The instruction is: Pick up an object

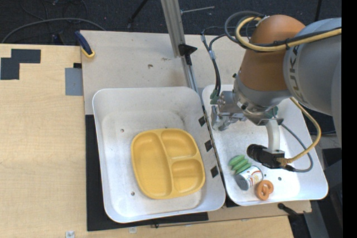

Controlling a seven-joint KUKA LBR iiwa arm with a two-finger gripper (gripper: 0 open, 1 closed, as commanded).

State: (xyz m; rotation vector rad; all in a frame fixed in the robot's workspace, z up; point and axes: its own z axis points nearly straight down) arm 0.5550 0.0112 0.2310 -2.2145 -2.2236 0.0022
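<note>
**Arm poised over the right bin, pick not yet made**

In the camera view, the grey arm is reaching in from the right. Its gripper is hanging over the far left part of the right bin, close to the wall next to the left bin. The bulk of the wrist is hiding much of the gripper, so I cannot tell whether it is open or closed.

The likely candidates are three small things lying in the near left part of the right bin. These are a green object, a small can just beside it on the near side, and an orange ring-shaped piece nearest of all. The gripper is standing apart from them on the far side. A yellow divided plate is lying flat in the left bin, filling its middle and near right.

By my reading, the arm is at the approach step. It is positioning itself above the bin, and all the loose things are resting on the bin floors.

The next move is calling for a shift toward the near side, over one chosen object, and then a straight descent with the gripper spread wide enough to take it in. The green object is closest. The three are clustering tightly, though, so a careless descent is likely to nudge a neighbour. The plate, being broad and flat, is looking like a poor target.
</note>
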